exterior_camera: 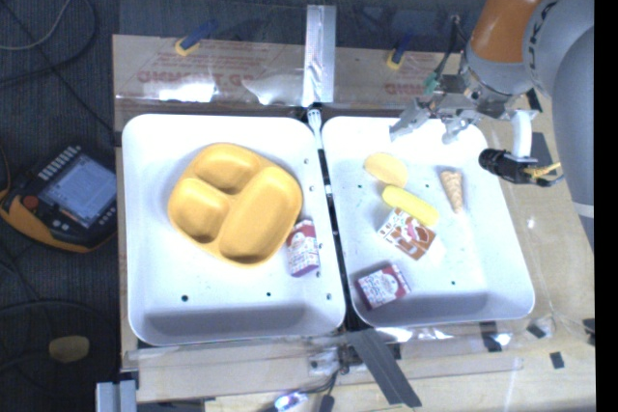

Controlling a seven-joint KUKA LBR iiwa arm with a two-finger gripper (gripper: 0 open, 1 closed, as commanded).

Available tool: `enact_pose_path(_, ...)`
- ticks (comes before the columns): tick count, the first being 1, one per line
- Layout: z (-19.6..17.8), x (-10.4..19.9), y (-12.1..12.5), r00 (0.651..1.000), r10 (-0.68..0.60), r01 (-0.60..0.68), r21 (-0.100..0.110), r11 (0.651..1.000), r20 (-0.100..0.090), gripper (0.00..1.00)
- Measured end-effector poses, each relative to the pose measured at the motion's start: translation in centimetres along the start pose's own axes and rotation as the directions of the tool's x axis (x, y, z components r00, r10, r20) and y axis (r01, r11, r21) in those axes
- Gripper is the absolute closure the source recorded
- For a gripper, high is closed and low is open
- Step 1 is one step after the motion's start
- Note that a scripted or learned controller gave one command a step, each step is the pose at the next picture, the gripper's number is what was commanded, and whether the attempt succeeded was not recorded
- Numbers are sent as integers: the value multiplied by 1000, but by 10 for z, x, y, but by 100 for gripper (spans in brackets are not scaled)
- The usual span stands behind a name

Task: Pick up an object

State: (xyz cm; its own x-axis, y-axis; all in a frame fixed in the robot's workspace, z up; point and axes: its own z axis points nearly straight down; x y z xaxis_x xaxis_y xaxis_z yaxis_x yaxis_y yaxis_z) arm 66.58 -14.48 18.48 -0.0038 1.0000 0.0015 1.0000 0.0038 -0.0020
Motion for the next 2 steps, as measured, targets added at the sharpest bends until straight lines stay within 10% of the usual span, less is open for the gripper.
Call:
enact_pose_path(1,92,31,-21,994,-110,110,-1,994,2,0)
enact_pose_path(2,84,33,-22,994,-111,111,4,994,-3,100)
